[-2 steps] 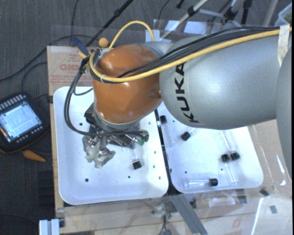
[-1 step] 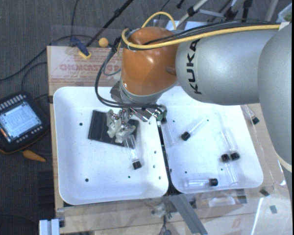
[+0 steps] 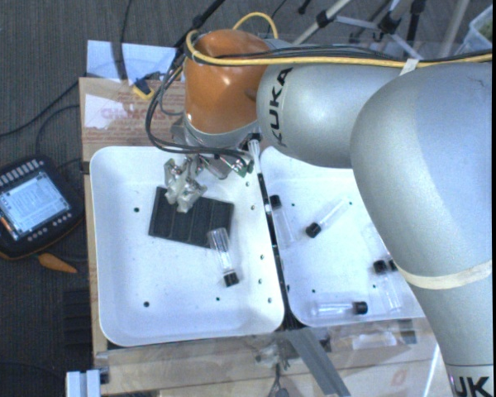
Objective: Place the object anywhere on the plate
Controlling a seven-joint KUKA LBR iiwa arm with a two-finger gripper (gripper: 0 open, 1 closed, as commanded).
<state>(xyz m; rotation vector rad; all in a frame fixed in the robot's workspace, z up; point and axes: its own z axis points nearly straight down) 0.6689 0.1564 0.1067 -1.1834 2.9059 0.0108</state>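
Note:
A flat black rectangular plate [image 3: 192, 220] lies in the upper middle of the left bin [image 3: 124, 255]. A clear vial with a black cap [image 3: 223, 256] lies at the plate's lower right corner, its top end over the plate edge and its cap on the bin floor. My gripper [image 3: 182, 190] hangs over the plate's upper left part, under the orange wrist band. I cannot make out anything between its jaws.
The right bin [image 3: 339, 263] holds several clear vials with black caps: one [image 3: 325, 219] near its middle, one [image 3: 339, 308] along the front wall, another [image 3: 386, 265] at the right. The big grey arm covers that bin's right side.

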